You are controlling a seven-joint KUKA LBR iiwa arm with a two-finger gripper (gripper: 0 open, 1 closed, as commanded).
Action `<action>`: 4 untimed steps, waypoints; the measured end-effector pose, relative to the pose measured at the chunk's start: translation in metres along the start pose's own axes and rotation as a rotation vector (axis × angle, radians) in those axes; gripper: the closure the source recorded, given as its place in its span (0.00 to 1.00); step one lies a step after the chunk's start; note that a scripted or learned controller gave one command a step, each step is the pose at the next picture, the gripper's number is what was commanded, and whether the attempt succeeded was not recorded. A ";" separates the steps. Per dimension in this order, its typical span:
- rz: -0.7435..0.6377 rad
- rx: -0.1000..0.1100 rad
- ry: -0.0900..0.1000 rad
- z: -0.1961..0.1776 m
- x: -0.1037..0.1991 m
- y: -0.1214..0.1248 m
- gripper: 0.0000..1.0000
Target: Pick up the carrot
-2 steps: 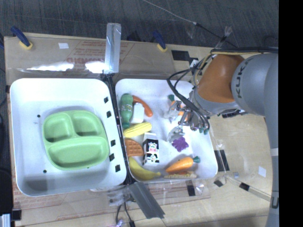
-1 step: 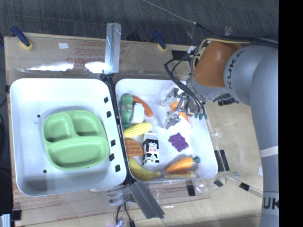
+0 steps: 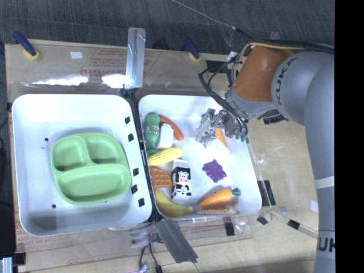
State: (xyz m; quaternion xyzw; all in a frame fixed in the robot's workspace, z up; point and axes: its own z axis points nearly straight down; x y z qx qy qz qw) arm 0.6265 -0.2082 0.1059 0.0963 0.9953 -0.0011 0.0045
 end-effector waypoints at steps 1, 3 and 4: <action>-0.007 0.001 -0.005 -0.011 -0.002 0.002 1.00; -0.014 0.002 -0.011 -0.022 -0.003 0.004 1.00; -0.021 0.003 -0.018 -0.034 -0.005 0.005 1.00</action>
